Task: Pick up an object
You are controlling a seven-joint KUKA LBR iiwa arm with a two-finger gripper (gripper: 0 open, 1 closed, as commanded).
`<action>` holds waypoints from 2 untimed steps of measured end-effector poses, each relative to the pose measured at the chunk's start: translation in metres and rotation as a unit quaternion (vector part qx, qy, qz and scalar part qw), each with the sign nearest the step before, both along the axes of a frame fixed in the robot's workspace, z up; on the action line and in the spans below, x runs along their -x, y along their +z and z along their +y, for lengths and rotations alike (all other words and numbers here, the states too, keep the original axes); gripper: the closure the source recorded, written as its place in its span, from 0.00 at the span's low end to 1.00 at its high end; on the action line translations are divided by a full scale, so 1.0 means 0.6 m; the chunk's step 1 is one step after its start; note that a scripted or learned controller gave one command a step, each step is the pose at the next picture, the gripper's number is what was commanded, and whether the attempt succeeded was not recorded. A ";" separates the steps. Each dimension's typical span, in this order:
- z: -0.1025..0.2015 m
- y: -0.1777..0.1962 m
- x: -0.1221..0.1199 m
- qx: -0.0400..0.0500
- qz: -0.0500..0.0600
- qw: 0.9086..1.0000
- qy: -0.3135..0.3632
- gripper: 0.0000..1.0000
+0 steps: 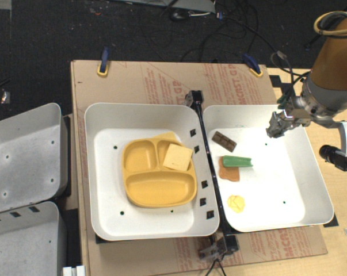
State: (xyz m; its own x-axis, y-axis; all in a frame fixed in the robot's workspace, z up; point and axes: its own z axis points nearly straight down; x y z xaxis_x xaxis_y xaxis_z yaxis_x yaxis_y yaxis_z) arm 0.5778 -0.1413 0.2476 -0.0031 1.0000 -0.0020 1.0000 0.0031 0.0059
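One hand (275, 126) over the right bin (302, 171); its grip state is indiscernible.

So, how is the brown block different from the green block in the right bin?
The brown block is dark and lies at a slant, alone near the bin's upper left; the green block is bright and lies almost level. The green block rests against an orange piece, while the brown block touches nothing. Both are small, flat and oblong, close to the divider.
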 end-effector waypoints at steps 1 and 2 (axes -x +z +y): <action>0.090 0.011 -0.008 -0.002 0.002 1.000 0.002 1.00; 0.173 -0.013 -0.001 -0.002 0.004 1.000 0.002 1.00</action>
State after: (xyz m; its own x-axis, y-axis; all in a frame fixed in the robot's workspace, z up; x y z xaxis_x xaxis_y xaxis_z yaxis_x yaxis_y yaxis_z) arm 0.5784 -0.0373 0.2398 -0.0073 1.0000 0.0017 1.0000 0.0073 -0.0020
